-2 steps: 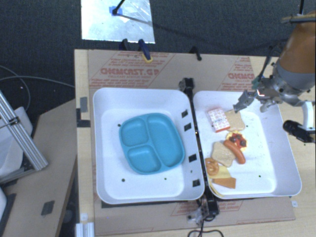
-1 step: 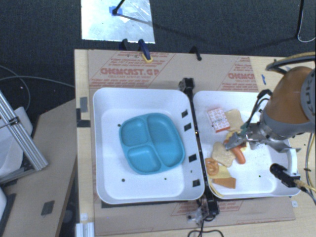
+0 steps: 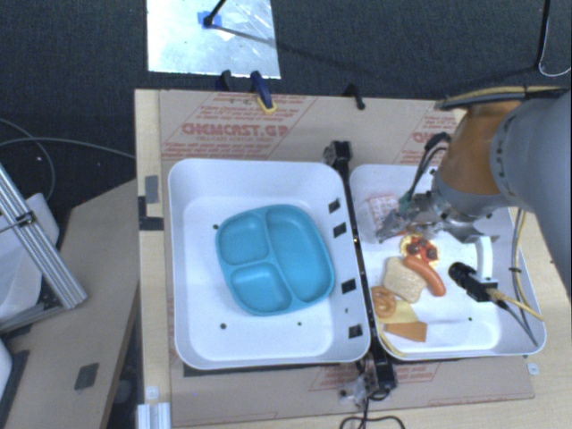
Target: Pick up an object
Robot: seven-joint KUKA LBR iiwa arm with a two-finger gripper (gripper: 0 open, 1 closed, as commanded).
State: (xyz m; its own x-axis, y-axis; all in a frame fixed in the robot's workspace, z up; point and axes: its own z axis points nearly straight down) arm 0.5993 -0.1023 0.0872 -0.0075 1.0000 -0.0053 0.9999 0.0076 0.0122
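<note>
Claw low over the food pile in the right bin, nothing seen gripped.

We find the claw [image 3: 399, 224] just above the sausage [image 3: 425, 273], which lies beside the bread [image 3: 403, 280]; whether it is wide or narrow we cannot tell, arm shadowing it, apparently positioned for a descent.

Blue tray [image 3: 273, 259] (three-part), white bins [image 3: 192, 266], orange sausage [image 3: 425, 273].

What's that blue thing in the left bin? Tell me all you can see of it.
The blue plate is a rounded-rectangle dish, plastic by its look, split into three compartments: two in the upper part, one larger below. Nothing lies in any of them. It lies flat, turned a little askew, near the middle of the left bin, resting on the bin's white floor. Nothing else touches it; the arm is over the other bin.
</note>
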